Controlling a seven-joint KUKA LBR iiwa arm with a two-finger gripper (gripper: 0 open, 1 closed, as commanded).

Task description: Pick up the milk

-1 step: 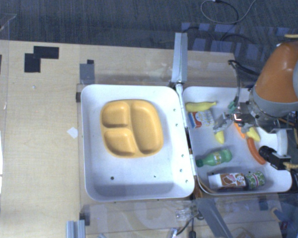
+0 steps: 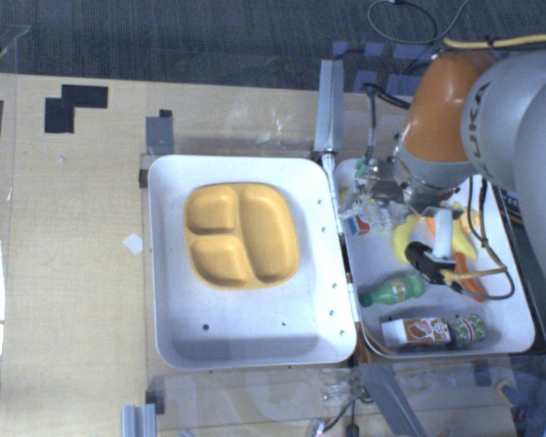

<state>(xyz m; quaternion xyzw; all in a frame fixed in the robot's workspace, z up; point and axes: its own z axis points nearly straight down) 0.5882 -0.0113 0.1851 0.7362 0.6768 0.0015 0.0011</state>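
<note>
Milk (image 2: 358, 217) is crowded at right bin's (image 2: 520, 330) top-left corner w/ gripper (image 2: 379, 189) above, state can't be told; descent should be centred.

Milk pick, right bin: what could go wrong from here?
1. The hand is low in a crowded corner of the right bin; the small carton that may be the milk lies against the bin wall, leaving little room for fingers.
2. The banana and green bottle lie close by, so a wrong grasp or a knock is likely.
3. The arm covers much of the bin, so the target is hard to confirm.
</note>
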